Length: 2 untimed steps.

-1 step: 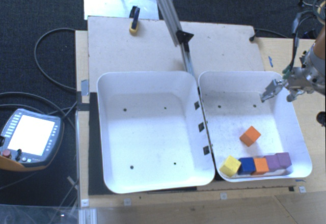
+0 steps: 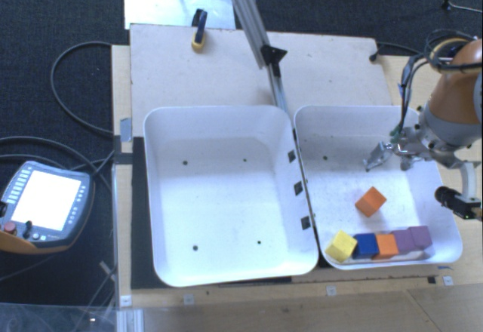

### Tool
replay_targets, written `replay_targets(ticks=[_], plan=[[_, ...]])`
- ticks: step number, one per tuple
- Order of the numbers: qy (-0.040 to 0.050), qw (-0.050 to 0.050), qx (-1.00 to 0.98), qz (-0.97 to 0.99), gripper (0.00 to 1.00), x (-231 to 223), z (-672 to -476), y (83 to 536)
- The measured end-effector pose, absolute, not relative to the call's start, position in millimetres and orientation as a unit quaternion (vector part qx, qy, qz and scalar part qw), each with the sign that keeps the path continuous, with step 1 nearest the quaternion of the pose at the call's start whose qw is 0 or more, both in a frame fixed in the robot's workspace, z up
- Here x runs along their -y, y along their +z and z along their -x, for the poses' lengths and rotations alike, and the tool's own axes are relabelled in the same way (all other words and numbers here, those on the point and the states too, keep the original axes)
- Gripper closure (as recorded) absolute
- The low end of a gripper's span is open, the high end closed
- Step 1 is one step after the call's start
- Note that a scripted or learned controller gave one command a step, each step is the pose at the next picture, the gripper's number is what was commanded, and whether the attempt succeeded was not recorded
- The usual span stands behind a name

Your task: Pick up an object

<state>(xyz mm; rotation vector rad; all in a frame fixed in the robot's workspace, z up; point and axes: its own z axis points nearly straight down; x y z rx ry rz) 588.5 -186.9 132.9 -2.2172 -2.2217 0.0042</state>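
Hanging over the right bin point(image 2: 324, 134), the end effector point(image 2: 394, 151) grips nothing I can see; open or closed, I cannot tell. Just below it sits a small orange block point(image 2: 370, 201), apart from the others. It looks light and hard. Pinch its flat sides.

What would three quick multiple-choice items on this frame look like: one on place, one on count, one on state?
1. Where are the blocks?
A. left bin
B. right bin
C. on the bench

2. How many blocks sit in the row at the near wall?
A. two
B. three
C. five

3. The lone orange block is:
A. lying apart from the row
B. between the fingers
C. stacked on the row

Key: B, all lie in the right bin. C, the row has five. A, the orange block lies alone below the gripper.
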Motion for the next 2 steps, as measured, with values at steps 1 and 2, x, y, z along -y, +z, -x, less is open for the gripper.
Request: replay_targets(ticks=[1, 2], plan=[[0.0003, 0.001, 0.709, 0.705, 0.00, 169, -588.5, 88], [0.0007, 0.002, 0.708, 0.707, 0.00, 142, -536.4, 90]])
